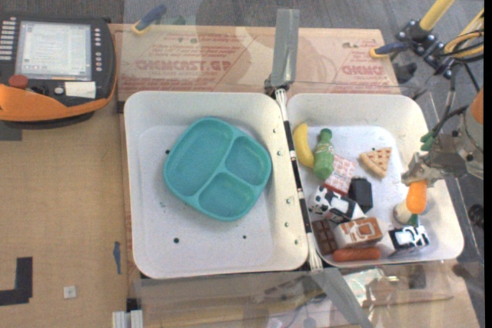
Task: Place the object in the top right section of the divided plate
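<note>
On the far left of the bench sits the teach pendant [54,65], its screen lit and its orange edge toward me. To its right lies the left bin [146,188], and in it the teal divided plate [217,178], turned at a slant, with all three of its sections bare. A grey divider rail [286,50] runs between the two bins at their far end.

The right bin [438,127] holds the clutter. At its left side a yellow banana [303,144] lies just beside a green bottle [324,153]. Nearer are a black-and-white cow toy [329,203], a small black block [360,193], a chocolate-brown bar [324,236], a brown-and-white carton [360,230] and a red sausage [354,254] along the near wall. Toward the far side rests a pizza slice [377,161].

My pincer [421,170] hangs over the right side of this bin, and just under it is the orange carrot [416,198], upright, with a pale round piece [402,213] touching it at its near left. Whether my fingers are apart, together, or pinching the carrot's top, I cannot tell. A black-and-white toy car [408,238] sits near the carrot's foot.
</note>
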Motion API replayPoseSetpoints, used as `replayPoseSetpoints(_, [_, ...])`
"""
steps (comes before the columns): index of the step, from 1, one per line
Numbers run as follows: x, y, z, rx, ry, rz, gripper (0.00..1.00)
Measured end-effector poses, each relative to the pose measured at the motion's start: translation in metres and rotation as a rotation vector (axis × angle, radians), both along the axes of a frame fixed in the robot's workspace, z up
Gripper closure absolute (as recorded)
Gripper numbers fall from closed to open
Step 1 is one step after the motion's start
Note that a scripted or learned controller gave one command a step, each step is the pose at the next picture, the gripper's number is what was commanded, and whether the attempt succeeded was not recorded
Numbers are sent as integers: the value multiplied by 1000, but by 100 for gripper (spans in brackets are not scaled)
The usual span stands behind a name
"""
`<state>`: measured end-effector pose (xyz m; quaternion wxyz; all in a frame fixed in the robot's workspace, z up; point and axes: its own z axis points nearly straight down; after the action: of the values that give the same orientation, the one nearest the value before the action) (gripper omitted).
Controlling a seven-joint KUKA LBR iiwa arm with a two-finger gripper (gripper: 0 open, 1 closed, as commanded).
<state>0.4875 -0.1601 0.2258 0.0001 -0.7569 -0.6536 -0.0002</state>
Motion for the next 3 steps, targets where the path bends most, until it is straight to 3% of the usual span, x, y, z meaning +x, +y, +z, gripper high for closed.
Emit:
replayPoseSetpoints(1, [-8,117,20,1,2,133,100])
replayPoseSetpoints(2, [23,185,-27,1,3,289,100])
replayPoseSetpoints(3, [30,217,-12,0,0,314,100])
